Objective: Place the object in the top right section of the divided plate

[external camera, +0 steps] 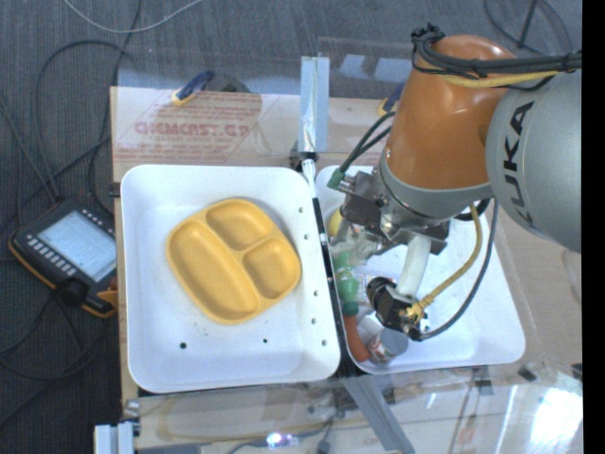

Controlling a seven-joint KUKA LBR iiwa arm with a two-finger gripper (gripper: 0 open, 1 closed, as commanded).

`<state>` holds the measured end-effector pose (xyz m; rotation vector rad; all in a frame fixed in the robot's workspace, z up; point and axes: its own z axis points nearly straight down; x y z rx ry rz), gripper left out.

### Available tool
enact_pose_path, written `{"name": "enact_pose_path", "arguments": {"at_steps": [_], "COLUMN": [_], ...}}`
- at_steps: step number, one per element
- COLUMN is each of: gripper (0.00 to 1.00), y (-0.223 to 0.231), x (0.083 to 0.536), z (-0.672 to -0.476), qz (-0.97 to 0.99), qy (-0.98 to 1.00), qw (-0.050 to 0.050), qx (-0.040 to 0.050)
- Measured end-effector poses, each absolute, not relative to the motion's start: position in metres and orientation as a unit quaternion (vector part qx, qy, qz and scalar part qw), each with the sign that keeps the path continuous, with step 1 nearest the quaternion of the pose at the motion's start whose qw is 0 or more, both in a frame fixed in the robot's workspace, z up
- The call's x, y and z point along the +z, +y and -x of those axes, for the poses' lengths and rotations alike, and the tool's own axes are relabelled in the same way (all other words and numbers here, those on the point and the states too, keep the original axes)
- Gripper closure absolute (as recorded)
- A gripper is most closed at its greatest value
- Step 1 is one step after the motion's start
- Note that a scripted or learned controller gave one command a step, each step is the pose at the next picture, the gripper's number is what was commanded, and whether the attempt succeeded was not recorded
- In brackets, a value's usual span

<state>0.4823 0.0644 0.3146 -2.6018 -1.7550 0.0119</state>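
two white bins (pixel 142 348), one yellow divided plate (pixel 234 257) (three sections); arm's jaws (pixel 352 296), state unclear.

Arm (pixel 473 130) enters from the right, orange band uppermost, wrist pointing down. Gripper (pixel 364 282) sits low beneath the wrist; cables loop round it.

Setting: a robotics lab.
Machine: a KUKA industrial arm (pixel 492 149) over a workbench.
Bench: two white bins (pixel 151 348) on a plywood board (pixel 189 130).
Floor: grey carpet strewn with loose cables (pixel 57 74).
Control: a teach pendant (pixel 66 249) lying beside the bench.
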Motion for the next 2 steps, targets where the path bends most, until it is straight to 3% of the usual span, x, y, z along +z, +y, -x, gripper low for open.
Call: {"name": "enact_pose_path", "arguments": {"at_steps": [1,2], "gripper": [1.0,1.0], "y": [0.04,0.027], "x": [0.295,0.282], "z": [-0.547,-0.512], "qz": [0.818,0.961], "qy": [-0.575,-0.276], "qw": [0.001,0.0], "qx": [0.0034,0.0047]}}
